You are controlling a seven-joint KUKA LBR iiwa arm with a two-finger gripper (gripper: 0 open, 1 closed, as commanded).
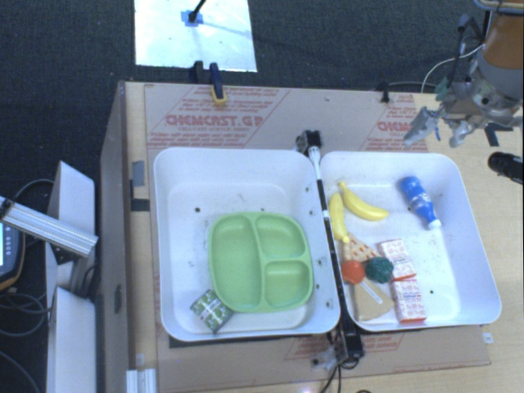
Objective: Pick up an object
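Objects for picking lie mostly in the right bin (471, 219), at the lower right of the frame: a blue bottle (417, 200), two yellow bananas (360, 204), small red-and-white packets (403, 281), a dark green piece (378, 268) and an orange piece (353, 271). The jaws of the gripper (446, 127) hang at the upper right of the frame, above the bin's far rim, spread apart with nothing between them. Judging from this, the task is at its approach step: no object has been chosen or touched yet. The next move would call for travelling toward the lower left of the frame, over the bin, and descending on one item; the blue bottle lies nearest and stands apart from its neighbours, so it looks the easiest target. The packets and the pieces beside them crowd together, which could foul a grasp. Farther out, the left bin (176, 219) holds a green divided plate (262, 260) and a small green packet (211, 309) at its near corner. Both bins rest on the desk (237, 117).
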